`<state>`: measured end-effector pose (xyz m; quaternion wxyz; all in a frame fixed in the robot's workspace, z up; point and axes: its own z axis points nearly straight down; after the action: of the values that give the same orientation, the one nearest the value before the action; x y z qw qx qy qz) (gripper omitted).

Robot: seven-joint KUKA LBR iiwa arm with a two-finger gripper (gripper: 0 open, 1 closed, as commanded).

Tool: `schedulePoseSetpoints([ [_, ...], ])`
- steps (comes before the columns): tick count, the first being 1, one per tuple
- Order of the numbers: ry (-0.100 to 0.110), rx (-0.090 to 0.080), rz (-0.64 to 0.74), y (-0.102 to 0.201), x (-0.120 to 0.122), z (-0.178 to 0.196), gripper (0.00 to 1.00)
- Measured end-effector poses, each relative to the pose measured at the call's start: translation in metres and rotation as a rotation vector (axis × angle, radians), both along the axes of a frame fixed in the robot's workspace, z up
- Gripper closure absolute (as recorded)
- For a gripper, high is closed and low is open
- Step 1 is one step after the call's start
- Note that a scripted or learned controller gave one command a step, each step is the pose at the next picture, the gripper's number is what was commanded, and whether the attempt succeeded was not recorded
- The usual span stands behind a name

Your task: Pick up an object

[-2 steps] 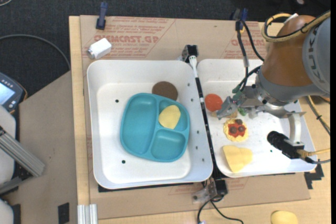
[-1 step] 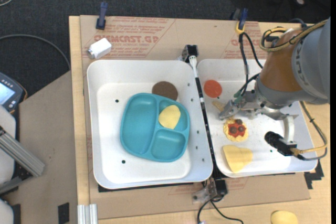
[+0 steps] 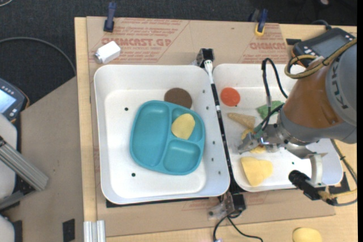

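Note:
My gripper (image 3: 248,144) reaches down into the right bin (image 3: 317,181) from the right. Its metal fingertips sit low among the items there. A small yellow piece lies right at the tips, but I cannot make out whether it is between them. A tan cone-shaped piece (image 3: 241,119) lies just above the tips. An orange round item (image 3: 230,97) sits farther back. A pale yellow wedge (image 3: 256,170) lies just in front of the gripper. A green item (image 3: 270,109) peeks out beside the arm's orange band.
The left bin (image 3: 108,122) holds a teal divided plate (image 3: 148,141) with a yellow oval piece (image 3: 183,126) on it and a brown disc (image 3: 178,97) behind it. A black divider rail (image 3: 217,116) runs between the bins. Cables loop over the right bin's far side.

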<state>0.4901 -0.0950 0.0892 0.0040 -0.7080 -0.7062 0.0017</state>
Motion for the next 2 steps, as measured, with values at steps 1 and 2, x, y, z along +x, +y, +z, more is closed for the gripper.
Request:
schedulePoseSetpoints([
  [1, -0.013, -0.005, 0.004, -0.013, 0.056, -0.005, 0.0],
  [2, -0.012, -0.001, 0.006, 0.033, -0.002, 0.101, 0.0],
])
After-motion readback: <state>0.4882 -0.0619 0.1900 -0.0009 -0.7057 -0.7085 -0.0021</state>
